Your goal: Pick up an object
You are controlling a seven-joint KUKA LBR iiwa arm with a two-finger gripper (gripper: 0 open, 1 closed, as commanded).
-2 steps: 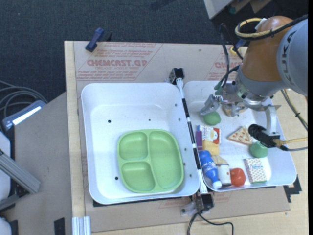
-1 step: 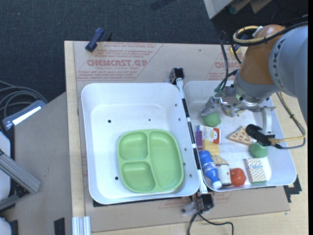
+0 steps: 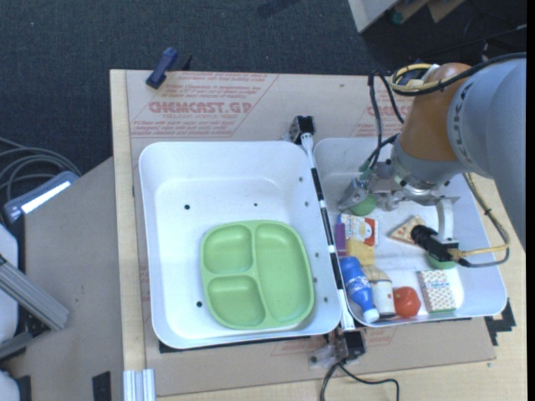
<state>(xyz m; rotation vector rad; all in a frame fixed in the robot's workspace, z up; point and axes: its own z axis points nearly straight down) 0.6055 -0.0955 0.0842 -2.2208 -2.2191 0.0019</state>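
Note:
The right bin (image 3: pixel 334 153) holds several small items. A blue and white bottle (image 3: pixel 358 285) lies by its left wall, with a red round object (image 3: pixel 407 302) and a small patterned box (image 3: pixel 440 291) near the front. Further back are a yellow and white packet (image 3: pixel 362 232) and a tan wedge (image 3: pixel 407 230). My gripper (image 3: pixel 362 195) hangs over the back left part of this bin, just behind the packet. The grey arm with its orange band (image 3: pixel 430 115) reaches in from the right and hides the bin's back right part.
The left bin (image 3: pixel 167 174) contains a green divided plate (image 3: pixel 255 272). A black divider clip (image 3: pixel 303 127) sits where the two bins meet. A blue object (image 3: pixel 161 68) lies at the bench's back left corner. Cables (image 3: pixel 481 253) trail from the wrist over the right bin.

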